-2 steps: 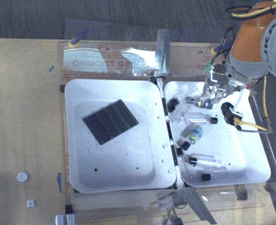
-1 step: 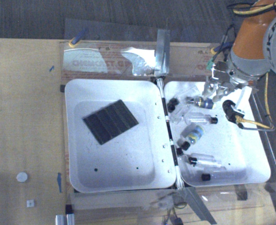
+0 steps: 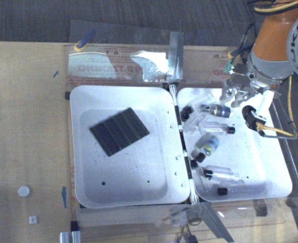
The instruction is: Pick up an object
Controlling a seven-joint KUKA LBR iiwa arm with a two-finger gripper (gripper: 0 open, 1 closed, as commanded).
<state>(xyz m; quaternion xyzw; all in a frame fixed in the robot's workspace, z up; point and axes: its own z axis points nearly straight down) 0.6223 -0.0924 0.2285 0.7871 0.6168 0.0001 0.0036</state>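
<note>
My gripper [image 3: 233, 98] hangs over the far right part of the right bin [image 3: 270, 161], below the orange wrist band. Just left of it lies a small bottle with a blue and yellow label [image 3: 217, 110]; whether they touch is unclear. A clear vial with a black cap [image 3: 215, 129] lies below that. Another labelled bottle [image 3: 208, 146] sits mid-bin, and a clear vial [image 3: 222, 173] lies near the front. A loose black cap [image 3: 222, 191] rests by the front wall. The left bin [image 3: 83, 151] holds a dark ribbed rectangular pad [image 3: 120, 131].
A metal divider [image 3: 181, 135] runs between the two bins. Black caps [image 3: 186, 113] lie by the right bin's left wall. A yellow cable [image 3: 278, 131] loops off the wrist above the right bin's right rim. Clear plastic sheeting [image 3: 123, 65] lies behind the bins.
</note>
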